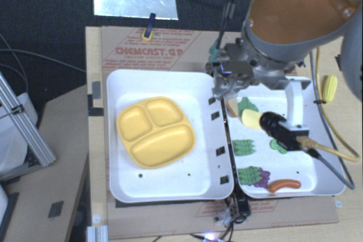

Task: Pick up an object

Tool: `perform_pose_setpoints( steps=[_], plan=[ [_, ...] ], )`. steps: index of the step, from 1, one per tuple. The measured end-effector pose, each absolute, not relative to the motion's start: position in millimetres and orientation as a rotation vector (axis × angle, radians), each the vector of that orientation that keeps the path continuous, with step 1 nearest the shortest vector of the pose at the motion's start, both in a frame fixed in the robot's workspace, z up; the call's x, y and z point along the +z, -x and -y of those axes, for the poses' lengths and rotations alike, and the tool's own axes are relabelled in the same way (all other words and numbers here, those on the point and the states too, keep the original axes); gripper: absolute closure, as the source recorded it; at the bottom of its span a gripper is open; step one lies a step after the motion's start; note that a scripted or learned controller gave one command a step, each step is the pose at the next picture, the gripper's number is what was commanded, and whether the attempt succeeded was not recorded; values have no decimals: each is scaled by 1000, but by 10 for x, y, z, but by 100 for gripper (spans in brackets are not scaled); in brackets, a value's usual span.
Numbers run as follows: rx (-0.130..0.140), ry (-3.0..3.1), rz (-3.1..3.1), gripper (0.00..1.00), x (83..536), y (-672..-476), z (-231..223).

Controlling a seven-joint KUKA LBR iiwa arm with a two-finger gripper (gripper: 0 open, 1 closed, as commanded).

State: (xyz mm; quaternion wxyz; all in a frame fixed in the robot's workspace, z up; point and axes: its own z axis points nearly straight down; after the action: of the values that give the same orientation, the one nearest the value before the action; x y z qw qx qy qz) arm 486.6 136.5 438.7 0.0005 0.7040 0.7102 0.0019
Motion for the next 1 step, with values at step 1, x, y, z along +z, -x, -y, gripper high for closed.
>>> perform_pose_setpoints(
  steps=[1],
  plan=[
    [6,-2207,-2232,100,4492,-4874,-1340]
  ],
)
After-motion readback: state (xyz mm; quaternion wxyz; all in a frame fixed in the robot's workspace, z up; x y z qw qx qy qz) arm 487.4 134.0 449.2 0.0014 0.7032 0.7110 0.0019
